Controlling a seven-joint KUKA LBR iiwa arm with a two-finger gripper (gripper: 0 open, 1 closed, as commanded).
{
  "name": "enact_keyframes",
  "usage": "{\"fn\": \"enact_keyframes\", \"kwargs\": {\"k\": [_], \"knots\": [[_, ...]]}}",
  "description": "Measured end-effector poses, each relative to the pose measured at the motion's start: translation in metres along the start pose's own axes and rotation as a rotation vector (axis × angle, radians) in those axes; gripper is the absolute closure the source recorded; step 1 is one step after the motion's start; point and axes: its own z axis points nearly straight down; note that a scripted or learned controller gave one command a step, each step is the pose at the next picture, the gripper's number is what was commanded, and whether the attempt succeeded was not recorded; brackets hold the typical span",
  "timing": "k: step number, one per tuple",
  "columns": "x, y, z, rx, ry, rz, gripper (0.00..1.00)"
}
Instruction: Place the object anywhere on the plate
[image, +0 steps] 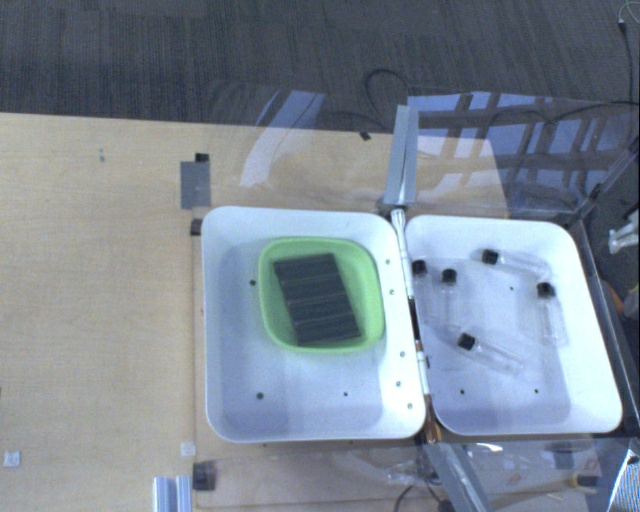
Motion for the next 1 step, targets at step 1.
{"fn": "enact_keyframes", "kwargs": {"k": [1], "knots": [[-0.0059,-0.0002,0.0007,0.002,0.001,0.094,0.00]]}}
